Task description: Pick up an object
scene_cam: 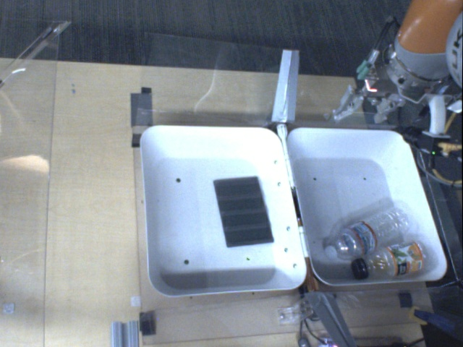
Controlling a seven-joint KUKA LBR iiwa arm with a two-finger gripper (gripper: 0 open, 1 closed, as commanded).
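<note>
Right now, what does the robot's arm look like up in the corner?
The arm has a rounded orange band with grey below it. Under that sits a silvery metal wrist part with thin cables, some green, and a tiny red light. The tool at its end is pale grey metal with two thin fingers. Dark and yellowish cables run down the bench beside it.

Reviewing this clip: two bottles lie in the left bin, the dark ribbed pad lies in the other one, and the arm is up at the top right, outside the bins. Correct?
Not quite: the bins are swapped. The camera view shows the clear bottle and the dark-capped bottle in the right bin, and the dark ribbed pad in the left bin. The gripper is indeed at the top right, outside the bins.
</note>
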